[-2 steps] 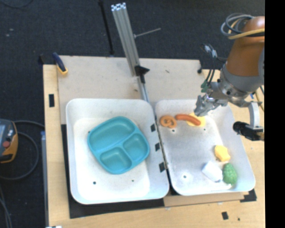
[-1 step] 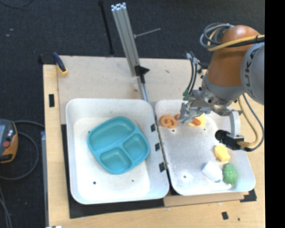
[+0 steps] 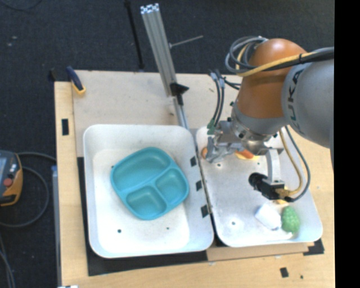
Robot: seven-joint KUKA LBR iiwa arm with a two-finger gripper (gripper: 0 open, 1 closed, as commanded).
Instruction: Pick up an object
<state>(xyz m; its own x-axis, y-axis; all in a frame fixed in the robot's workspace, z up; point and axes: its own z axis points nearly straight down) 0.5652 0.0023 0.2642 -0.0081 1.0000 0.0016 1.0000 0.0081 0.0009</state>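
My tool (image 3: 216, 153) hangs low by the right bin's (image 3: 236, 236) near-left wall; how it stands, I cannot tell. Something orange (image 3: 243, 153) lies just beside it. Descending blind, I might strike that wall or nudge the piece away.

A pale wooden table (image 3: 129, 101) stood on a dark carpeted floor (image 3: 67, 34). Two shallow white bins sat on it side by side, the left bin (image 3: 98, 236) and the right bin (image 3: 230, 236) nearly touching along their inner edges. A ribbed aluminium post (image 3: 160, 50) rose at a slant from behind the bins, with a small checkered marker (image 3: 149, 8) at its top and a black clamp (image 3: 179, 89) lower down. A blue and yellow tool (image 3: 75, 80) lay at the table's far left corner. Off the table's left side, an orange and black device (image 3: 10, 179) sat on the floor with a dark cable (image 3: 34, 191) looping beside it.
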